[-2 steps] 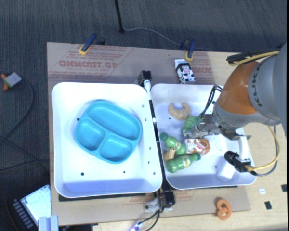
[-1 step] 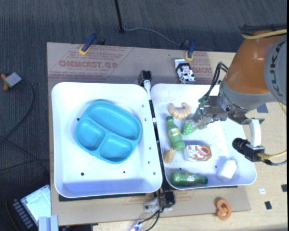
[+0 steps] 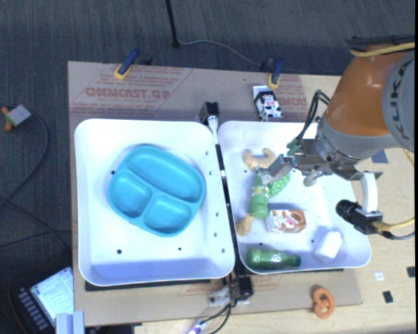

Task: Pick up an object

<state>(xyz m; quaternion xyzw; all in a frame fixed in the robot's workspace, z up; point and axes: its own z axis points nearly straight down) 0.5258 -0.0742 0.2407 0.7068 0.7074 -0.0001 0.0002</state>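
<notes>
My gripper (image 3: 297, 167) hangs over the upper middle of the right bin (image 3: 348, 259), below the grey and orange arm (image 3: 366, 110). Just left of it lie a tan curved pastry toy (image 3: 258, 159) and a green pea pod (image 3: 279, 184). Below those are a green vegetable toy (image 3: 258, 202), a small tan piece (image 3: 245, 223) and a red and white packet (image 3: 287, 220). A white block (image 3: 329, 244) and a green bottle (image 3: 272, 259) lie along the bin's front edge. Nothing is visibly held.
The left bin (image 3: 90, 249) holds a blue divided plate (image 3: 157, 188). A black bar (image 3: 219, 165) runs between the bins. An orange ring (image 3: 323, 300) lies on the board in front, and a black plug on a yellow cable (image 3: 359, 218) hangs at the right.
</notes>
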